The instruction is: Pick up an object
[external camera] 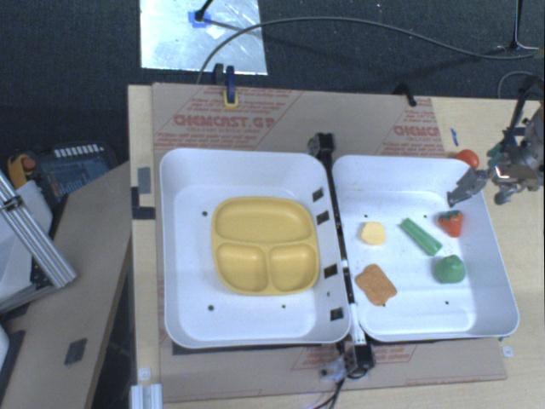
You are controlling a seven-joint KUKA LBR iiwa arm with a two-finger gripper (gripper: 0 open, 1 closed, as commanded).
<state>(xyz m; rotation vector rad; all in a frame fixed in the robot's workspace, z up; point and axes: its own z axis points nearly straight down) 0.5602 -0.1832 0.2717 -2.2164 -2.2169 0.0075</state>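
Fingers [464, 190] on the grey arm [530, 153] are spread apart, and nothing is between them. They hang over the far right corner of the right bin [502, 309].

Two white bins sit side by side on the table [145, 313]. The right bin has five small toy foods in it. Closest to the front is one flat brown piece [375, 285]. Just behind it, to the right, is one round green lump [449, 268]. Next come one long green stick [421, 235] and one small yellow chunk [372, 233]. One red toy [451, 221] with a bit of green on it lies just beside the fingers, a little in front of them. It is not touching them. One more round orange ball [466, 158] sits at the far rim of this bin.

The left bin [183, 254] holds one yellow plate [264, 245] with three parts.

Under the bins is a brown cardboard sheet [281, 118] with red letters. A yellow and blue clamp [229, 85] grips its far edge. Behind the table, a shiny silver sheet [203, 24] lies on the dark floor [68, 58], and a black cable [383, 31] runs across it.
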